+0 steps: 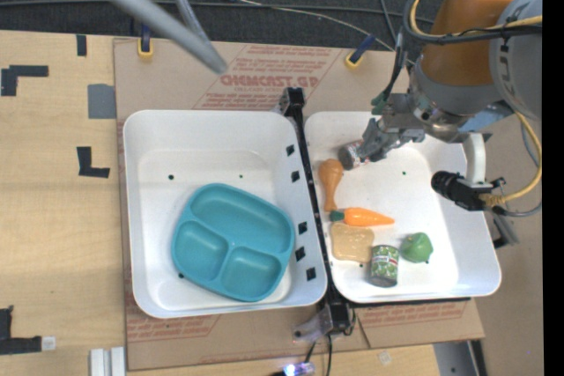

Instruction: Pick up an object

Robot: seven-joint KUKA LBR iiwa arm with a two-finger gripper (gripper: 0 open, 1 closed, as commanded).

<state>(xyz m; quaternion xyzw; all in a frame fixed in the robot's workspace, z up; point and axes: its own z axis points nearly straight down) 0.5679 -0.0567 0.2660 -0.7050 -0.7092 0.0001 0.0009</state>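
Note:
The right bin holds several toy foods. A tan pear-shaped piece stands by the divider, an orange carrot lies below it, and a beige bread slice sits under the carrot. A small green-labelled can and a green pepper rest near the front. My gripper hangs low over the bin's back left area, just right of the tan piece, with nothing visible between its fingers.
The left bin holds a teal divided tray. A black divider runs between the bins. A black fitting sticks out over the right bin's right side. Cables loop behind the arm.

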